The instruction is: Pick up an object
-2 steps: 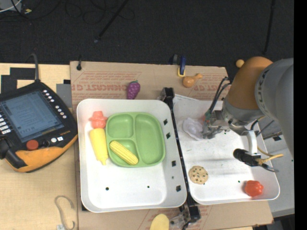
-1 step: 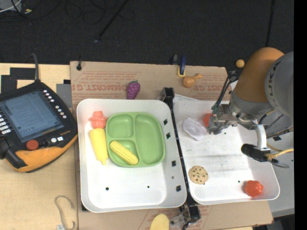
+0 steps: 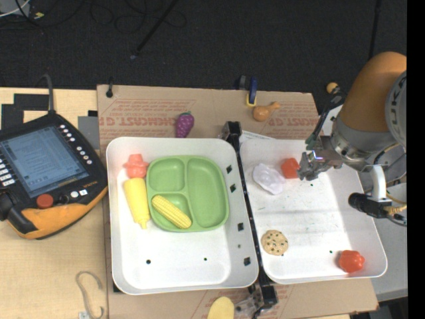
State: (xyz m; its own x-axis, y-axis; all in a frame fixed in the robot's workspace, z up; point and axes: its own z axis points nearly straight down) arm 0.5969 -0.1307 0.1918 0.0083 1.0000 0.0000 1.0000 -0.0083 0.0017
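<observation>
My gripper (image 3: 308, 171) hangs low over the far part of the right bin (image 3: 319, 208), just right of a small red-orange object (image 3: 289, 168). A crumpled white object (image 3: 268, 178) lies left of that one. A cookie (image 3: 274, 242) sits near the bin's front, and a red toy (image 3: 350, 261) rests in its front right corner. In the left bin (image 3: 172, 258) a green divided plate (image 3: 188, 193) carries a corn cob (image 3: 171, 211); a yellow toy (image 3: 136, 201) and a pink one (image 3: 135, 166) lie beside it.
A tablet pendant in an orange case (image 3: 43, 175) lies on the bench at left. Behind the bins on cardboard sit a purple grape toy (image 3: 184, 123) and an orange duck-like toy (image 3: 264, 111). A yellow object (image 3: 220, 307) rests in front of the bins.
</observation>
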